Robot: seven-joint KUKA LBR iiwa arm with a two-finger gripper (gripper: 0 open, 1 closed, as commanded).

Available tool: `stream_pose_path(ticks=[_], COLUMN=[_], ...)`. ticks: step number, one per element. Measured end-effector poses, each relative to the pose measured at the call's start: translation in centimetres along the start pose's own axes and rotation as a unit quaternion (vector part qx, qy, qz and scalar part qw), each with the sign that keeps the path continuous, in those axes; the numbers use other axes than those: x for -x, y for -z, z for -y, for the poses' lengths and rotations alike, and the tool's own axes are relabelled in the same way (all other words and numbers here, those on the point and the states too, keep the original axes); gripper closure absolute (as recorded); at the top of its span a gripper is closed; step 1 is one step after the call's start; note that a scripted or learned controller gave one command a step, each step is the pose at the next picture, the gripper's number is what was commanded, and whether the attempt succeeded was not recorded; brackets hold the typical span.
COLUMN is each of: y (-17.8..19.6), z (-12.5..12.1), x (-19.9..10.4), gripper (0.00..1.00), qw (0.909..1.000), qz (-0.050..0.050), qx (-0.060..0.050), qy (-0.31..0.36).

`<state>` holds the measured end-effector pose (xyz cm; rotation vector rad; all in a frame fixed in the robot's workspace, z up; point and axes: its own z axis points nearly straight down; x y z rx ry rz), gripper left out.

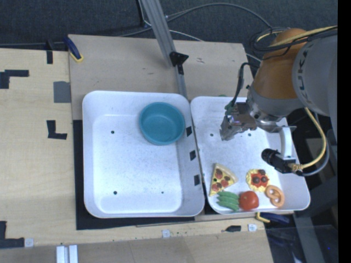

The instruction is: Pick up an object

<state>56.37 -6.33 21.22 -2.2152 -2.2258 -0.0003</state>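
Observation:
My gripper (228, 131) hangs over the upper middle of the right bin (207, 114), with bare bin floor under its tips. Its dark fingers point down and to the left, close together, and nothing shows between them. Toy food lies along the right bin's near edge, well below the gripper: a pizza slice (221, 178), a green pea pod (228, 201), a red tomato (249, 200), a small tart with berries (257, 178) and a pretzel (275, 195). In the left bin (109, 179) a blue bowl (162, 123) stands at the upper right.
A slanted metal pole (163, 34) comes down from the top to the gap between the bins. Black cables (219, 10) loop behind the arm. A black hose fitting (274, 159) juts from the wrist over the right bin's right side.

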Motion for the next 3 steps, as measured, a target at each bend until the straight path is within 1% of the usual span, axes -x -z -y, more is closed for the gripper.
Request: stream_pose_path(ticks=[1, 2, 3], y=[1.4, 0.6, 2.2], z=[1.1, 1.8, 2.9], x=[-5.4, -11.2, -15.8], gripper=[1.00, 1.00, 1.00], qw=[1.0000, 1.0000, 1.0000], qz=[0.000, 0.000, 0.000], qx=[0.001, 0.000, 0.000], qy=[0.000, 0.000, 0.000])
